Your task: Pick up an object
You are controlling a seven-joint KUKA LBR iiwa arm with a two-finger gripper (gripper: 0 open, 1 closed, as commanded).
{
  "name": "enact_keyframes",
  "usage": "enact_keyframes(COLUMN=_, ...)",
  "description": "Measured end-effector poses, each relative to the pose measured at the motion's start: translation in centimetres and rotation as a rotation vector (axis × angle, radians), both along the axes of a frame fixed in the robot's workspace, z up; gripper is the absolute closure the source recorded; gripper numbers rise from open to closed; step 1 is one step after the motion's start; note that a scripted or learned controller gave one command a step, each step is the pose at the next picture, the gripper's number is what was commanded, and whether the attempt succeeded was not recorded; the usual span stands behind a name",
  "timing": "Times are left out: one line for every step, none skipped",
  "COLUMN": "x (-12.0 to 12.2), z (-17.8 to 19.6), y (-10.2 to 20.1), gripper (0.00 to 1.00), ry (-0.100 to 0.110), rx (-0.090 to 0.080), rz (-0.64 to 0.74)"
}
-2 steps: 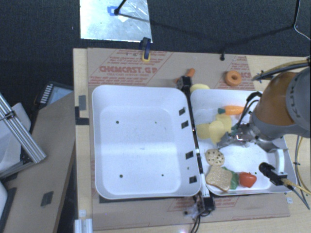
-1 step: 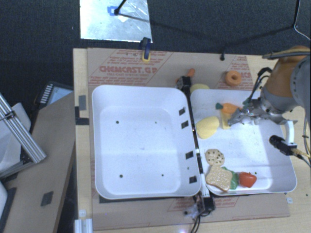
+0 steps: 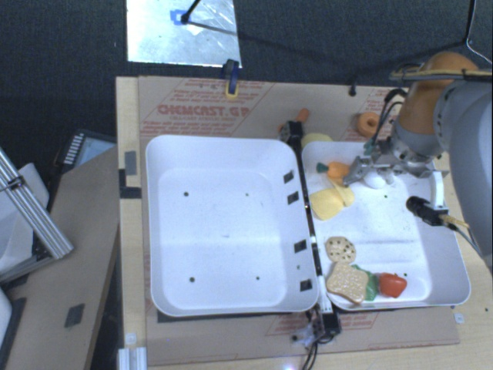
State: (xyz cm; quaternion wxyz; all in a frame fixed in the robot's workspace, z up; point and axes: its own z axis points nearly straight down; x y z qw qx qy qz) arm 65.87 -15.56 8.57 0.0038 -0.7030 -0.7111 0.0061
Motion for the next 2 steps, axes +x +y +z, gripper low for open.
enact_keyframes(x=0.1, z=1.1, y=-0.1, gripper=1.00, ry=-0.014, rx=0.001, rz=-0.004)
enact_keyframes(x=-2.1, z=6.6, y=-5.1, gripper=1.00, ry=-0.020, rx=0.000, rz=-0.014)
